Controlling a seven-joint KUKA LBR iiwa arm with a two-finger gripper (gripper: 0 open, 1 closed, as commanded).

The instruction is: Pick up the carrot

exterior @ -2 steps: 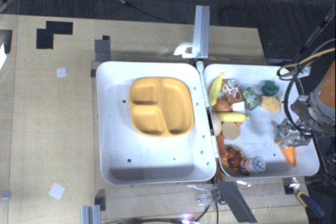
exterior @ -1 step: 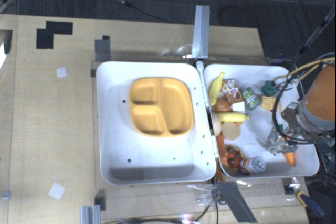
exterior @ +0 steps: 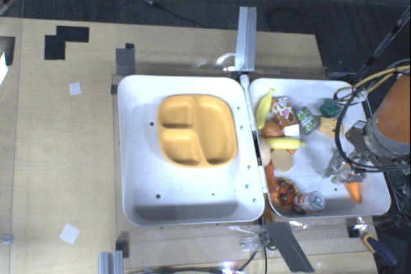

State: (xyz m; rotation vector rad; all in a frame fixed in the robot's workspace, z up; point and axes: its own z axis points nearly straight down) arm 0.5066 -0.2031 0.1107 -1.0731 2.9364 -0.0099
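The carrot (exterior: 354, 191), a short orange cone, is in the near right part of the right bin (exterior: 379, 205), its tip pointing toward the front rim. My gripper (exterior: 340, 169) hangs just above and to the left of the carrot's thick end, under the grey wrist with its orange band and looping cables. The wrist hides where the gripper meets the carrot.
The right bin's left half is crowded: two bananas (exterior: 263, 107) (exterior: 286, 144), a snack pack (exterior: 280, 113), a green item (exterior: 307, 120), a teal object (exterior: 331, 108), a can (exterior: 313, 202) and red fruit (exterior: 282, 189). A yellow divided plate (exterior: 196, 129) lies in the left bin (exterior: 138, 157).
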